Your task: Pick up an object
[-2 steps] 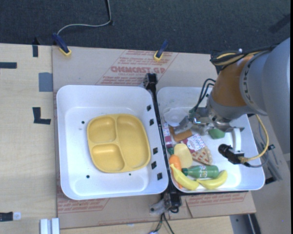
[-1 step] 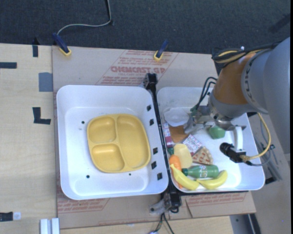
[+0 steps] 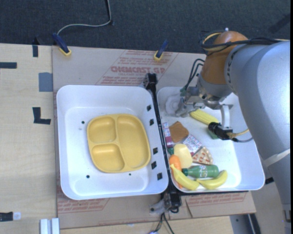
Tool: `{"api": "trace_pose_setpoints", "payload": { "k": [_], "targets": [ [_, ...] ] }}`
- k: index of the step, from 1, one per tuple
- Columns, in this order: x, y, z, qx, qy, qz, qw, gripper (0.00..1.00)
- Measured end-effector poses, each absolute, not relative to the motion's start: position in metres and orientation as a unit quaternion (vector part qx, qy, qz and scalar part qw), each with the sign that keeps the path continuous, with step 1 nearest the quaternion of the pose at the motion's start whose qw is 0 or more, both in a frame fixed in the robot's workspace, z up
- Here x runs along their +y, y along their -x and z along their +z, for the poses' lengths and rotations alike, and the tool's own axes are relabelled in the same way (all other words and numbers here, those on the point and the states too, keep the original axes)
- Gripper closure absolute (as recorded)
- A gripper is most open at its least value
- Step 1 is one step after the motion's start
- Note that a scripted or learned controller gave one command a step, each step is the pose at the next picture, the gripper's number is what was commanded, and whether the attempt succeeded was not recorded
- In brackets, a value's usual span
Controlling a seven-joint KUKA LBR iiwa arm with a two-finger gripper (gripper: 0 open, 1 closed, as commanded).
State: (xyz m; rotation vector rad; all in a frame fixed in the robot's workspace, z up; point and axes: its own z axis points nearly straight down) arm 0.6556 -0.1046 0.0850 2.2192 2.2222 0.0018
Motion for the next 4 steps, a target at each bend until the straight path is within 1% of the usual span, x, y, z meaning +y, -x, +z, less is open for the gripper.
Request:
{"api": "trace_pose_setpoints", "payload": {
  "k": [1, 2, 3, 4],
  "targets": [
    [-0.104, -0.656, 0.086, 0.708, -0.706, 0.001, 0.001, 0.0],
    [-0.096, -0.668, 0.086, 0.708, -0.706, -0.0018, -0.001, 0.0],
    [-0.102, -0.667, 0.098, 0.708, -0.706, -0.0071, 0.002, 1.0],
    [-0.02, -0.665, 0.185, 0.708, -0.706, 0.0008, 0.0, 1.0]
  ]
}}
